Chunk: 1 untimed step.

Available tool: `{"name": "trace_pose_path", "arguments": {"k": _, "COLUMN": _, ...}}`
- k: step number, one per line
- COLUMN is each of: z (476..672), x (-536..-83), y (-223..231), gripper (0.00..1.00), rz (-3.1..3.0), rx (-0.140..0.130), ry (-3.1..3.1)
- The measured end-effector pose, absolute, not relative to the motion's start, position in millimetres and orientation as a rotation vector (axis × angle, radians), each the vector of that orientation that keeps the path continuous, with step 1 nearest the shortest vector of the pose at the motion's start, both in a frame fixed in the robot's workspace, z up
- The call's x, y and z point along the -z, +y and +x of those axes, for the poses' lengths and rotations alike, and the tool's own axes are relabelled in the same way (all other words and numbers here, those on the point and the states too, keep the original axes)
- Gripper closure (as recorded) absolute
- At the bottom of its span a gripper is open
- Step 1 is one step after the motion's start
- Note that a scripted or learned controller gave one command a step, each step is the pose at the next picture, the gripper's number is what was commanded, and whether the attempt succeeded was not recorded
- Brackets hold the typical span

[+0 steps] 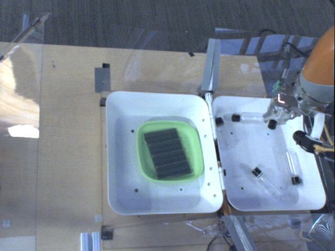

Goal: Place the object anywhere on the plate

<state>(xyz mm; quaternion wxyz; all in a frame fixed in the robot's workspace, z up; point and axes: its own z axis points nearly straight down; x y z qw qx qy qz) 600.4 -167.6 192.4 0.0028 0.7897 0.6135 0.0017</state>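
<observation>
The gripper is hovering at two o'clock over the right bin, its jaw state impossible to tell, right beside a clear black-capped tube. Two more tubes are lying toward five o'clock, and the green plate is sitting at nine in the left bin, carrying a dark ribbed block. Round, see-through tubes may roll or slip; the fingertips are blurring into the glare.

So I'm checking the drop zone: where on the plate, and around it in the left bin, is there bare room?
The green plate is mostly covered by a dark ribbed block; only its rim band is bare. The left bin has open white floor around the plate on all sides. The right bin is crowded, with clear tubes scattered about and the gripper at its top edge.
</observation>
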Motion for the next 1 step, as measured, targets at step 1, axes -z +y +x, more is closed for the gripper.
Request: {"name": "trace_pose_path", "arguments": {"k": 1, "z": 540.1, "x": -159.0, "y": -120.2, "gripper": 1.0, "rz": 2.207, "rx": -0.004, "ry": 2.232}}
